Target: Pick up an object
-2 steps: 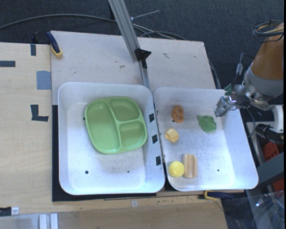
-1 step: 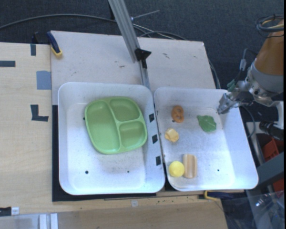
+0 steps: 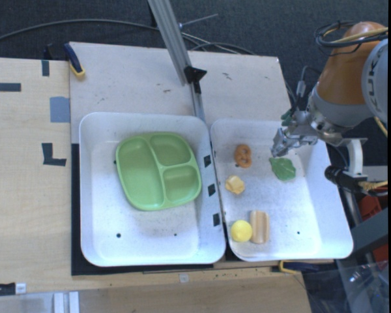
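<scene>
Nearest in the right bin [image 3: 326, 240]: yellow ball [image 3: 241, 231] touching a hot-dog bun [image 3: 259, 227]. Further back, a green leafy piece [image 3: 283, 169], with the end effector [image 3: 281, 146] at its twelve o'clock, just above; its grip I cannot tell.

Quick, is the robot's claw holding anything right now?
Gripper: cannot be told whether open or shut; it hangs just above the green piece in the right bin, with nothing seen held.
</scene>
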`<state>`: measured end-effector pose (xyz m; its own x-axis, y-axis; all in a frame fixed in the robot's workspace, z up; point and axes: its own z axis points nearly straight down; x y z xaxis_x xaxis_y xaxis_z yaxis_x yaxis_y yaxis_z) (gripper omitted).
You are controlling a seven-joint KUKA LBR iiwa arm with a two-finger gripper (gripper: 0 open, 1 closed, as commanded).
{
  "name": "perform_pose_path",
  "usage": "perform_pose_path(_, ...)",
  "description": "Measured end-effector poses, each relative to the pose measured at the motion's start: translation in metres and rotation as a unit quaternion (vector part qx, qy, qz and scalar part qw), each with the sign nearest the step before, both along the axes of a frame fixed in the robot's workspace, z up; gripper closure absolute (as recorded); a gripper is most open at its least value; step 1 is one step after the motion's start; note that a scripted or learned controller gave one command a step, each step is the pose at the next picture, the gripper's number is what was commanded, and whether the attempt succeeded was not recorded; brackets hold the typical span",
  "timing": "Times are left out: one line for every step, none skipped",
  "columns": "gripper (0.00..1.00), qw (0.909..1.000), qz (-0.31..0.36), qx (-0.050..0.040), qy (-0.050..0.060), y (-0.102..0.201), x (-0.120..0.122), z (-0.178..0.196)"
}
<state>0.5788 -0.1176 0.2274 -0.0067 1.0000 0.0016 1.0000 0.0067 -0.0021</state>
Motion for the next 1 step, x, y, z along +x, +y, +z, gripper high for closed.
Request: perform_pose_path(1.0,1.0,0.001,0.0003,0.0,0.0578,-0.0026,0.0097)
